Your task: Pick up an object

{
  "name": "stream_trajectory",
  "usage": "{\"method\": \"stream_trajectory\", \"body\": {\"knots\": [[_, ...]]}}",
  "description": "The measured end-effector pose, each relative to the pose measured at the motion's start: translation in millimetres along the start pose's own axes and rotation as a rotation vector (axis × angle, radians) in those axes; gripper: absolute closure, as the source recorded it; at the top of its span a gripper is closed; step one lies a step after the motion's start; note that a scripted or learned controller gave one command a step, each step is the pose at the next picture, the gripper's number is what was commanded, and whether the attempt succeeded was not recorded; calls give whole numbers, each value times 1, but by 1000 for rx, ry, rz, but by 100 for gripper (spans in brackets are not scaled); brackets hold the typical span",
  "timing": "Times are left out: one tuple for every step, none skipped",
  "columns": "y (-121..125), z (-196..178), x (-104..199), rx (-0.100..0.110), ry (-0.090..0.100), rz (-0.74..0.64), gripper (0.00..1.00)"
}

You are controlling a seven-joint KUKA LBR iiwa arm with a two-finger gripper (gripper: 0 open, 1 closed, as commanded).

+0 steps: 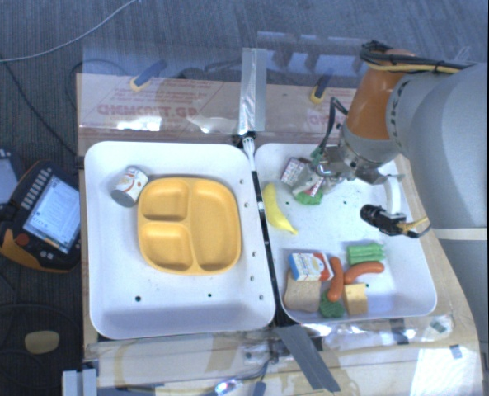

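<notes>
End effector (321, 169) low in the upper left of the right bin (409, 299), right at a small packet (293, 172) and a green-and-red item (308, 193) lying against each other; open or closed, impossible to tell from this angle, and nothing visibly gripped. Just left of the pair, a banana (275, 209) along the bin wall; toward lower frame, a cluster of toy foods (308, 265), well apart. In the left bin (112, 295), a yellow divided plate (188, 223) and a small can (129, 186). Likely step: closing on one of the crowded pair. Best done by centring on a single piece, descending straight, squeezing only once seated, then lifting slowly to avoid dragging the neighbour or nudging the banana.
</notes>
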State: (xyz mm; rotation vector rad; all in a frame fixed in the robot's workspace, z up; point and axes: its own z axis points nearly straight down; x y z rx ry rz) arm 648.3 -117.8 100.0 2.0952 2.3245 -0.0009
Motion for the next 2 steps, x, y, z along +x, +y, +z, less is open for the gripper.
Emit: {"method": "stream_trajectory", "body": {"knots": [[16,-84,63,10,7,41,100],[30,-84,93,9,6,-155,100]]}}
